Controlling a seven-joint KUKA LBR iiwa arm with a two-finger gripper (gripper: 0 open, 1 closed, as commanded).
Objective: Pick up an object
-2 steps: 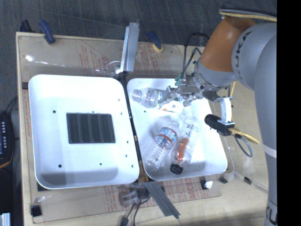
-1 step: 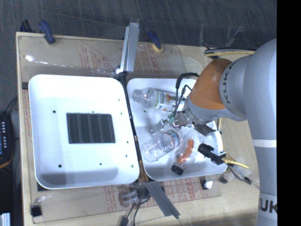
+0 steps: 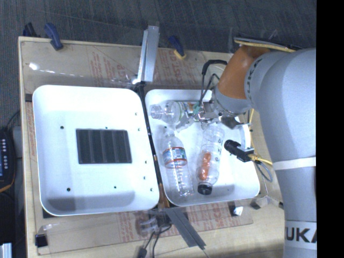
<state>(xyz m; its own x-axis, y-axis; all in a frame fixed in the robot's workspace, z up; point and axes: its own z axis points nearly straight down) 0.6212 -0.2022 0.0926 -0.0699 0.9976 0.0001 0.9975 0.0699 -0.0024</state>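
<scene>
The right bin [image 3: 244, 190] holds three clear plastic bottles. One with a red and blue label [image 3: 176, 163] lies lengthwise at the bin's left side. Another, with an orange inside and a black cap [image 3: 207, 166], lies beside it toward the middle. A third clear bottle [image 3: 165, 112] lies across the far end of the bin. My gripper [image 3: 199, 113] is low over the far end of the right bin, just right of that third bottle and above the top of the orange one. The wrist hides what lies under it.
The left bin [image 3: 48, 112] bears a dark ribbed rectangular panel [image 3: 104, 145] on its floor. A metal divider bar [image 3: 148, 52] stands at the far edge between the bins. The grey arm [image 3: 285, 117] covers the right bin's right side.
</scene>
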